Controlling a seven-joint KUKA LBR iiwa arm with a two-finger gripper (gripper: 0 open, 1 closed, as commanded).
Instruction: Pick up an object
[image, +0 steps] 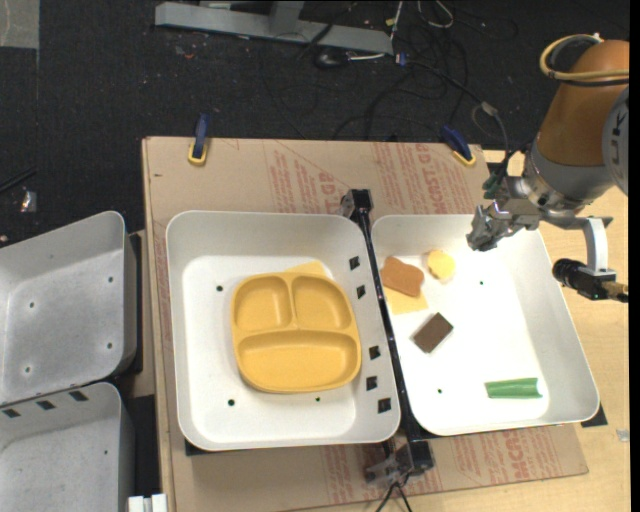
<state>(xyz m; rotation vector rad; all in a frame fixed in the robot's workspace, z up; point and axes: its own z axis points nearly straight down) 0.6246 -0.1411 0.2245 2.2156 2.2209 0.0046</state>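
**Gripper poised over right bin, nothing held**

The gripper (484, 232) hangs at the back of the right bin (560, 330), near its far rim, small and dark against the white; cannot tell whether it is apart or together. Nothing shows held in it. Above it, the grey arm with orange band (585, 95) reaches in from the right.

Nearest candidate: a small yellow piece (440, 265), just forward and left of the gripper. Beside that, an orange block (403, 276) lying on a pale yellow slice (405, 300). Further forward, a brown block (432, 332); well apart, near the front rim, a green bar (513, 388).

Step, by my reading: approach, before any grasp. Next move would call for choosing one item, centring over it and descending; the yellow piece is closest but sits near the orange block, so crowding is a risk.

Left bin (190, 330) holds a yellow divided tray (296, 333). Both bins rest on a cardboard-covered bench (270, 165), blue clamps at its back edge. Dark floor with cables behind.
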